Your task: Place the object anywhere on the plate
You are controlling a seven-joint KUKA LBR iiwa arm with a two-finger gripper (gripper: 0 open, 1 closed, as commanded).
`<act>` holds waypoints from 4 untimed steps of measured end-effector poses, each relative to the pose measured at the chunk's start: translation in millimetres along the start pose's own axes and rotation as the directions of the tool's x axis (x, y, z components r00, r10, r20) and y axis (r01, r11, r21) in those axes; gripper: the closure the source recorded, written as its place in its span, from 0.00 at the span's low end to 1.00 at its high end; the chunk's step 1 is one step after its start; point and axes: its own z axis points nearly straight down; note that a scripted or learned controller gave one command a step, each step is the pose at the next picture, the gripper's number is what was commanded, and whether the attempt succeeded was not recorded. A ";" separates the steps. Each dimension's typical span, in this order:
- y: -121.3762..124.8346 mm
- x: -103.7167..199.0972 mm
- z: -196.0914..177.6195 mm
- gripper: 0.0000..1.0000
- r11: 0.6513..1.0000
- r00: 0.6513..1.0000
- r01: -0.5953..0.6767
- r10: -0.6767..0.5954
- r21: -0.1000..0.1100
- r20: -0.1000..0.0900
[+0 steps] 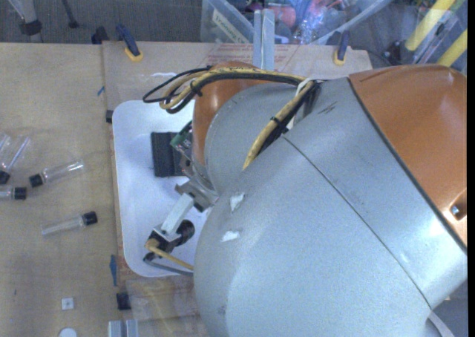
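White bin [133, 202] holds a black block [163, 154], likely our object, just at nine o'clock of the gripper [194, 185], long axis twelve to six. The grey arm [334, 217] covers the gripper; we cannot tell whether it grasps.

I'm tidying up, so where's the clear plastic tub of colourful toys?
Camera view, top centre: the clear plastic tub sits beyond the far edge of the wooden bench, behind the shallow white bin and the grey arm.

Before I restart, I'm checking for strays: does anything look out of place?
Yes: small clear tubes with black caps lie scattered on their sides on the bench, left of the white bin, outside it.
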 end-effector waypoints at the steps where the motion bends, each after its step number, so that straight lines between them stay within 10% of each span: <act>1: 5.5 6.3 -41.4 1.00 0.937 0.937 0.349 -0.349 -0.003 -0.001; 2: -20.3 -21.1 -186.9 1.00 0.784 0.784 0.620 -0.620 -0.005 -0.001; 3: -20.3 -21.5 -56.1 1.00 0.904 0.904 0.428 -0.428 -0.001 0.001; 4: 35.8 34.1 -116.2 1.00 0.999 0.999 -0.045 0.045 -0.002 -0.004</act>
